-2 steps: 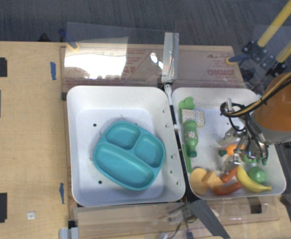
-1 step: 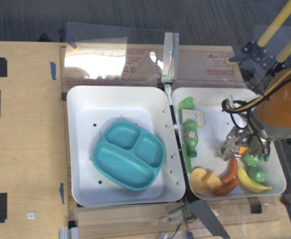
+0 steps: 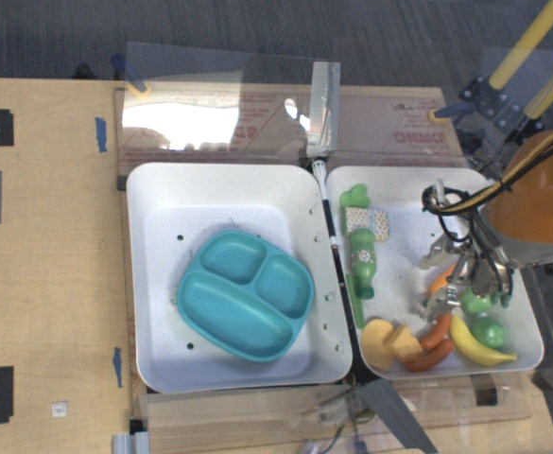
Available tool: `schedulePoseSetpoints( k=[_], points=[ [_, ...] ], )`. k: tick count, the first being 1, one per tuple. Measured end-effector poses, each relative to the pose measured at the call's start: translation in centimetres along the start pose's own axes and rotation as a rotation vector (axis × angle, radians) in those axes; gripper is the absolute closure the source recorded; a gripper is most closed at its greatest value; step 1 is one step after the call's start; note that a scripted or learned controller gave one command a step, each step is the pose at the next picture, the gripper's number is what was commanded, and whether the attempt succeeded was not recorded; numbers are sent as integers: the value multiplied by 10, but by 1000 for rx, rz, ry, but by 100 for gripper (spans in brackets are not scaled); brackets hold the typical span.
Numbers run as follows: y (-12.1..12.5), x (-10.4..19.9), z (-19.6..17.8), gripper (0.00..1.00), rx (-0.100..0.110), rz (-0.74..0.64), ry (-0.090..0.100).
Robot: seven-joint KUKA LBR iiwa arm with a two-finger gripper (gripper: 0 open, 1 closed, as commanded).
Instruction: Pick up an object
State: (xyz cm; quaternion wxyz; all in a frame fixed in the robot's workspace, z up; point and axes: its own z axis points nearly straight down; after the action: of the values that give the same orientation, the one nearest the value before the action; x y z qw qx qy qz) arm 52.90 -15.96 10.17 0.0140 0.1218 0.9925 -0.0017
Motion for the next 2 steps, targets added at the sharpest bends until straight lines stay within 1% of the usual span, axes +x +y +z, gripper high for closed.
schedulePoseSetpoints(
  k=[1, 2],
  points=[
    [3, 22, 12, 0, 0, 94, 12],
    [4, 18, -1, 100, 0, 93, -2]
  ],
)
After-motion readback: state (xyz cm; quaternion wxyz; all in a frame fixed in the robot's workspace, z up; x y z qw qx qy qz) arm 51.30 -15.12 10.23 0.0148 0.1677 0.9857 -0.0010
